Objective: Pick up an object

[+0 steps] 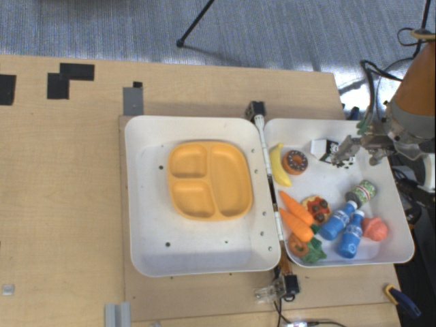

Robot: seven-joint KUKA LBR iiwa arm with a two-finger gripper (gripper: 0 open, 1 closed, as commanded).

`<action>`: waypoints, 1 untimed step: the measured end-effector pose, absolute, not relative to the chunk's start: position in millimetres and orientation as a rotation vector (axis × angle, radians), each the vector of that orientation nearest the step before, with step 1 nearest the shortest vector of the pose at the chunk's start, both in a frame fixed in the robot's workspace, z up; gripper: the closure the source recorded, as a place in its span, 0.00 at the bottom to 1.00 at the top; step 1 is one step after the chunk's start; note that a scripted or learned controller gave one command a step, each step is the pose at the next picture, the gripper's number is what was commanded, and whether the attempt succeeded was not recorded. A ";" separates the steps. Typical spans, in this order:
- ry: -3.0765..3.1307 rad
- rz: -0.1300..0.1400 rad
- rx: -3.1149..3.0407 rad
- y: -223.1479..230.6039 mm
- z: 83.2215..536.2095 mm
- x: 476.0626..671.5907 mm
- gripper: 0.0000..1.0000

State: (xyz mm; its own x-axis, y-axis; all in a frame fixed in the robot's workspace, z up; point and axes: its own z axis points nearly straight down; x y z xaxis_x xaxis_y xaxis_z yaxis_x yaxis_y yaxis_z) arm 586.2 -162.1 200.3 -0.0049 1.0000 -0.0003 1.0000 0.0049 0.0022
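Camera view: the claw point(354, 150) is seen hovering over the right bin point(403, 245), fingers spread, nothing clamped. Toys are heaped below it: carrots point(297, 215), two blue bottles point(343, 229), a banana point(277, 165). Approach is judged underway; a descent onto one toy is needed.

No lettering could be read anywhere — the green-and-white label on the small bottle point(363, 192) was too blurred, and the black-and-white card point(325, 148) in the right bin point(398, 247) showed only indistinct marks.
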 end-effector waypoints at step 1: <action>2.179 0.000 2.263 -205.7 143.3 651.3 0.00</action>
State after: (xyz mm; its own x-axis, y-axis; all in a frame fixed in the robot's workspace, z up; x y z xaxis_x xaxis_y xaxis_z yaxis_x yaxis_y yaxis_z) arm 651.3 -205.7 143.3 0.0379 0.9993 -0.0001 0.9993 -0.0379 -0.0001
